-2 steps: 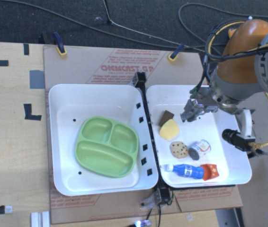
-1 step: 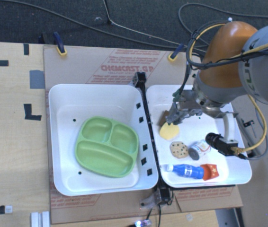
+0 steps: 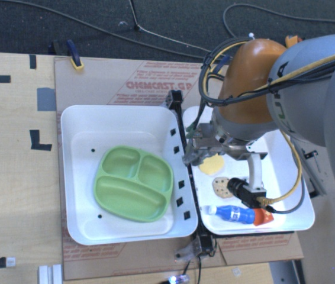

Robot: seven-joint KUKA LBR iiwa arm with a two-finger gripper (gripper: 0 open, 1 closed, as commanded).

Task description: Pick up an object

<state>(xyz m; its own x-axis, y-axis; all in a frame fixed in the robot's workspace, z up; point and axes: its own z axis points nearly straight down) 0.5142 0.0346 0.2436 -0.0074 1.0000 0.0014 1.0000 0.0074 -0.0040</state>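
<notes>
Overhead, arm (image 3: pixel 274 87) reaches into right bin (image 3: pixel 292 218). Gripper (image 3: pixel 206 154) hangs low by the divider, just above a yellow piece (image 3: pixel 212 165); whether it is spread or closed cannot be told. Nearby lie a spotted tan piece (image 3: pixel 219 186) and blue bottle (image 3: pixel 237 214). Left bin (image 3: pixel 76 123) holds a green divided plate (image 3: pixel 134 183).

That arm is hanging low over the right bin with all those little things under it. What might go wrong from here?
The items lie crowded: a yellow piece, a tan holed piece and a blue bottle close together, so a grab could nudge a neighbour or catch two. The gripper sits right by the black divider between the bins, and might bump it. Loose cables hang near the bottle and could snag.
</notes>
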